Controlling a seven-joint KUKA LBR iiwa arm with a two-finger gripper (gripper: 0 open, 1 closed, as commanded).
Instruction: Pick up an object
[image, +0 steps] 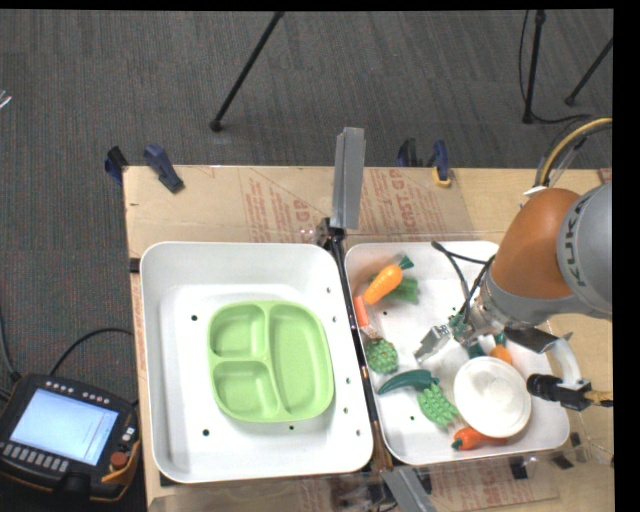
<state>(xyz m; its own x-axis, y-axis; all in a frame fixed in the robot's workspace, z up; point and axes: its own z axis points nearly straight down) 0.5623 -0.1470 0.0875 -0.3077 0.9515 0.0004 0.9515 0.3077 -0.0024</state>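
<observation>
Two shallow white bins sit side by side on the table (250, 205), which has a cardboard-like brown top with red printing. Left bin (170, 300): smooth white plastic, rounded corners, holds a light green divided plate (270, 360) with three compartments, lying flat near the bin's middle. Wide bare floor runs all around the plate, most of it along the left and near walls.

Right bin (410, 450): crowded. The arm (545, 255), grey with an orange band, comes in over its right wall and covers the right part of the bin floor. The tool (440, 342) is low inside the bin, near the centre; cannot tell whether it is parted or closed, and nothing is visibly held.

Candidate objects, all small toy foods, glossy plastic look:
- orange carrot with green top (385, 282), tilted, in the far left part, some bare floor around it;
- knobbly green piece (380, 354), close to the left wall;
- dark green curved piece (405, 381), just below the tool;
- second knobbly green piece (437, 405), touching the rim of a round white bowl (492, 395);
- orange piece (470, 437), at the near edge of the bowl.

Bare floor in this bin is mainly the far middle strip and the near left corner. Blue clamps (160, 165) grip the table's far edge.
</observation>
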